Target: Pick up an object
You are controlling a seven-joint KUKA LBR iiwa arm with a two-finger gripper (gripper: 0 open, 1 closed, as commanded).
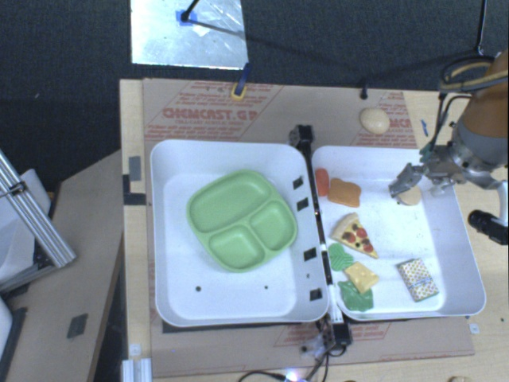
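Camera view is showing a green divided plate [242,221] lying in the left bin [171,293]; pizza slice [355,235], cracker [417,278] and orange pieces [343,191] are sitting in the right bin [465,293]. Gripper [406,188] is hovering at its upper right over a beige piece [409,198]; I cannot tell its grip.

You are looking at an arm [483,130] wearing an orange band above a grey wrist. Dark and yellowish cables are looping over it. Its end effector [407,183] is showing grey metal.

Dark carpet floor [64,70] surrounds the wooden bench [87,237].
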